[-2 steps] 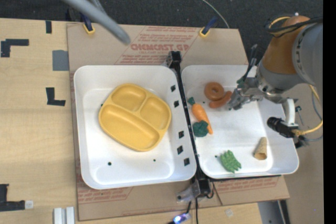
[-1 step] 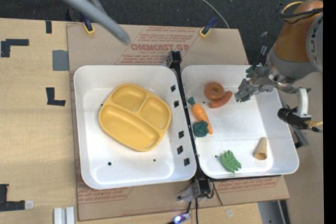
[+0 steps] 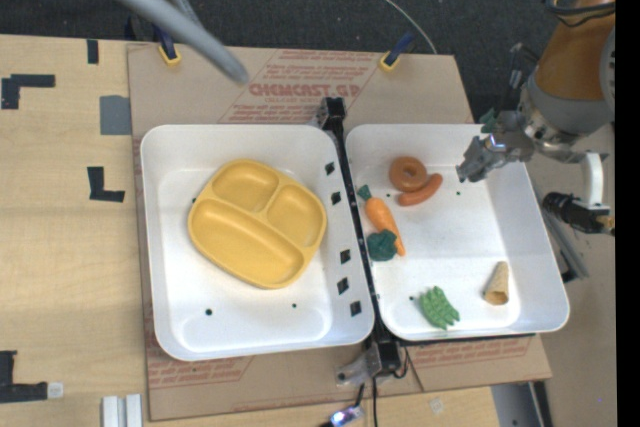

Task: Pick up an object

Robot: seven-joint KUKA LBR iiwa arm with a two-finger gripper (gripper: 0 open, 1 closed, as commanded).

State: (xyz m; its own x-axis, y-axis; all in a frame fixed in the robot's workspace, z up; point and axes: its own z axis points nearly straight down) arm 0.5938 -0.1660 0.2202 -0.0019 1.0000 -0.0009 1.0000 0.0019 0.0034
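Two shallow white bins sit side by side on a wooden surface (image 3: 60, 215) covered in part by a cardboard sheet (image 3: 300, 90).

The left bin (image 3: 160, 315) holds a yellow divided plate (image 3: 258, 221), lying flat and turned at a slant.

The right bin (image 3: 530, 285) holds several small toy foods. A toy carrot (image 3: 381, 214) lies near the bin's left wall, its long axis running from upper left to lower right, with its green top at the upper-left end and the tip pointing toward the lower right. Touching its lower end is a dark green lump (image 3: 381, 245). Above and to the right of the carrot sits a brown ring doughnut (image 3: 408, 171), with an orange sausage (image 3: 420, 190) curved against its lower edge. Near the front wall lies a leafy green piece (image 3: 438, 307). Toward the right front corner, a tan ice cream cone (image 3: 496, 283) lies with its long axis nearly vertical in the view.

The arm enters from the right, and its tool (image 3: 478, 161) hovers over the right bin's upper right area, well apart from the carrot. Nothing is visibly held, and I cannot tell how far the tool is open.
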